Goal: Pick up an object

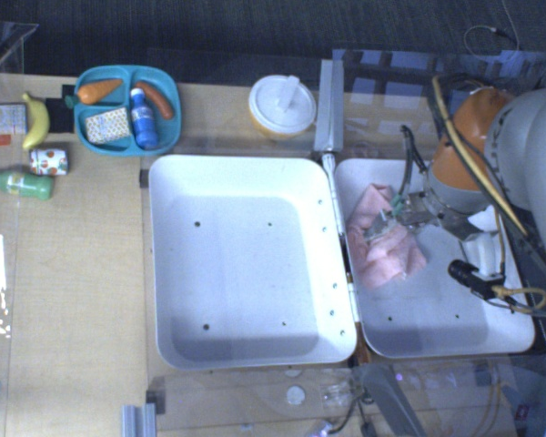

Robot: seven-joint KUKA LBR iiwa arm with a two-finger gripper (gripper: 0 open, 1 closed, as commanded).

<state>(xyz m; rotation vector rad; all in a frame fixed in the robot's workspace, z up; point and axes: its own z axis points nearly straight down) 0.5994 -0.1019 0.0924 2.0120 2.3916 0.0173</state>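
A crumpled pink cloth [382, 239] lies in the left half of the right bin [437, 330]. My gripper [389, 221] reaches in from the right and sits low over the cloth's middle, its tips touching or pressing into the fabric. The grey arm with its orange band [473, 126] fills the upper right and hides the bin's far right corner. The left bin [246, 262] has nothing in it.
On the bench at the far left stand a blue divided tray [127, 107] with toy food, a banana [36, 121], a small can [49, 161] and a green bottle [18, 184]. A white lidded bowl [282, 106] sits behind the bins.
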